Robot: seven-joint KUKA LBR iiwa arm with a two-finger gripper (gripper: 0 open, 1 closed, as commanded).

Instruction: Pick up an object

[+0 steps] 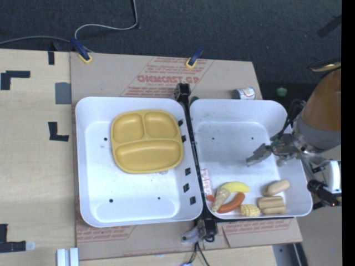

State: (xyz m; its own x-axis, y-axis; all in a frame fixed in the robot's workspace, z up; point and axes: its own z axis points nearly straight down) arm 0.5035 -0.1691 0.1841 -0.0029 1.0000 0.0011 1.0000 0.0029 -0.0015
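Gripper (259, 157) hanging over right bin (238, 111), nothing between fingers (whether apart or together, cannot tell). Toy food lying below it along bin's near edge: banana (237, 187), sausage (231, 203), corn (249, 209), bread rolls (273, 198). Small, plastic-looking pieces, clustered close together. Yellow tray (147, 141) sitting in left bin (89, 148).

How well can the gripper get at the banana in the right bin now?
Probably yes. The gripper hangs over bare bin floor just above the banana, nothing between them, though a corn cob and sausage crowd it.
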